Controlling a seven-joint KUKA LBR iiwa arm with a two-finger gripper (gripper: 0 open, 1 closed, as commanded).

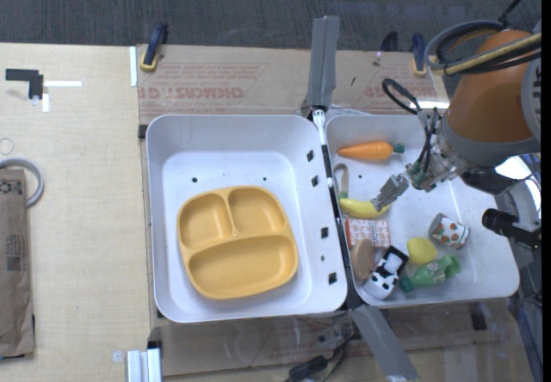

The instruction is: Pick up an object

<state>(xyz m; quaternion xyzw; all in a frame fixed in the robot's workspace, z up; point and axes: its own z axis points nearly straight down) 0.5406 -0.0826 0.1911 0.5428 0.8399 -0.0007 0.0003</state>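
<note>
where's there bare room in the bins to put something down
Left bin: a bare white strip above the yellow plate, along the far wall. Right bin: a bare patch between carrot, banana and cup, under the gripper. Its near edge is crowded with toys.

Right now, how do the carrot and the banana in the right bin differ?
The carrot is orange with a green top; the banana is yellow. The carrot lies straight near the bin's far wall, apart from the other toys; the banana is curved and sits mid-bin by the left wall, right under the pincer. Both are toy foods lying flat in the right bin.
</note>
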